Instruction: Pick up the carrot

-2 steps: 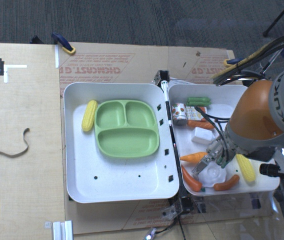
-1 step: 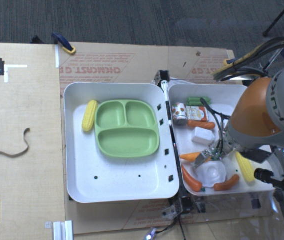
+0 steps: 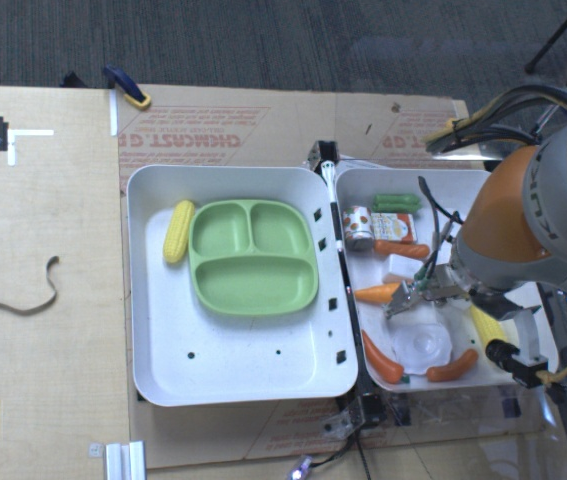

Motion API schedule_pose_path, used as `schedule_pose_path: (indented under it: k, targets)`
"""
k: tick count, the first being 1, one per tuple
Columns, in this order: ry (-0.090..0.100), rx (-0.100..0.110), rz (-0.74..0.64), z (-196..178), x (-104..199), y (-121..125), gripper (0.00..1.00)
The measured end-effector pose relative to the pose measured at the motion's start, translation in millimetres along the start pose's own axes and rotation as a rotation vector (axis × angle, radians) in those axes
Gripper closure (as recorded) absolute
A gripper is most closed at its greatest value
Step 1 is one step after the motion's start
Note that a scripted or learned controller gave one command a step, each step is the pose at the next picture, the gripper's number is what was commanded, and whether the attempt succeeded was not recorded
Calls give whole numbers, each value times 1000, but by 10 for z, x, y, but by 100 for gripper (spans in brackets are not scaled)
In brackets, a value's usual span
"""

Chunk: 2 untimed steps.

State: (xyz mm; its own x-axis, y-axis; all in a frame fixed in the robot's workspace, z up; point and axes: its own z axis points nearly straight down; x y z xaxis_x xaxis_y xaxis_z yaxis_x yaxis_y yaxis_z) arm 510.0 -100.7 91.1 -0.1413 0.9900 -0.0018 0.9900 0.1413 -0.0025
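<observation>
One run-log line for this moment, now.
stage: approach | hand: over right white bin | target: small orange carrot beside hand, not gripped | left bin: green divided plate, yellow corn cob

The right bin (image 3: 358,183) is crowded. The carrot (image 3: 377,293) lies near its left wall, with the end effector (image 3: 399,305) just beside it. A can (image 3: 358,227) and a box (image 3: 395,227) sit close behind, and red sausages (image 3: 383,359) lie in front. In the left bin (image 3: 233,378), a green plate (image 3: 253,258) and corn (image 3: 177,231) fill the back, and the front floor is bare.
</observation>
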Motion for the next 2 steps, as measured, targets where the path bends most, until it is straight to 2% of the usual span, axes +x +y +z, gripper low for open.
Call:
schedule_pose_path:
  k: [1, 2]
  targets:
    - [-1, -1, 320, -7, -379, 733, 0]
    - [-4, 3, 315, -91, -372, 731, 100]
